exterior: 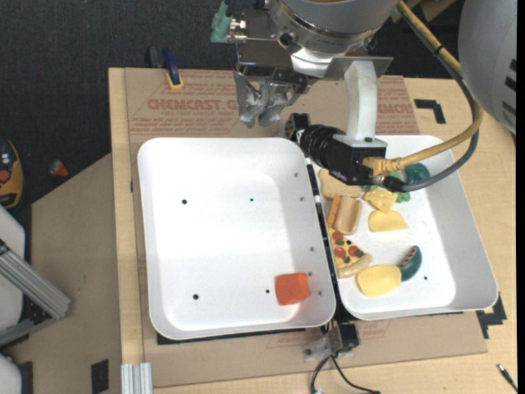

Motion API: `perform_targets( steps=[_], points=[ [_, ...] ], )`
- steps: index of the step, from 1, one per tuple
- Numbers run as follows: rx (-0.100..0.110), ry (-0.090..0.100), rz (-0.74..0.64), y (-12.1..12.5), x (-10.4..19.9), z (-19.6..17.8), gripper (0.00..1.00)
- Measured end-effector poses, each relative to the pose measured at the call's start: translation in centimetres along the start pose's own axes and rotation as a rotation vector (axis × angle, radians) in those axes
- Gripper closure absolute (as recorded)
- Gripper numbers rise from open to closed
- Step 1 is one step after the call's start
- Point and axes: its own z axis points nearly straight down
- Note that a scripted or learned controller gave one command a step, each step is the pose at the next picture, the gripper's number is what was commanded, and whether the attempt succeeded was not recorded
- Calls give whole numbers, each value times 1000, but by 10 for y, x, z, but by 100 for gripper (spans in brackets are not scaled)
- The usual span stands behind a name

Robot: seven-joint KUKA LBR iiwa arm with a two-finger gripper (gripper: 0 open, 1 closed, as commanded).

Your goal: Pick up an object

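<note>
Two white bins sit side by side on the bench. The left bin (205, 220) carries a single orange block (292, 288), lying near its front right corner, close to the wall shared with the neighbour. The right bin (459, 245) carries a cluster of toy food along its left side: a tan roll (348, 214), a pizza slice (349, 254), a yellow wedge (386, 220), a yellow round piece (378, 281) near the front edge, and a dark teal piece (409, 258) just beside it.

The gripper (262, 105) hangs above the bench beyond the back edge of the left bin, over the printed cardboard. Its metal fingers (250, 109) point downward, close together (nothing is seen between them, so it carries no load); whether they are fully closed cannot be told.

Judgement: the pick is not yet begun; this is the approach step. No object lies under the tool. The next move calls for travel over one bin, alignment above a chosen item, fingers parted, then descent. The orange block stands alone and looks the easier target; the crowded food pieces risk a glancing grasp.
</note>
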Motion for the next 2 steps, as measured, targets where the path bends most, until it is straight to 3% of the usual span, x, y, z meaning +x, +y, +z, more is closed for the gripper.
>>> perform_targets(
  steps=[2],
  points=[
    [-5,1,-3,1,1,-21,100]
  ],
)
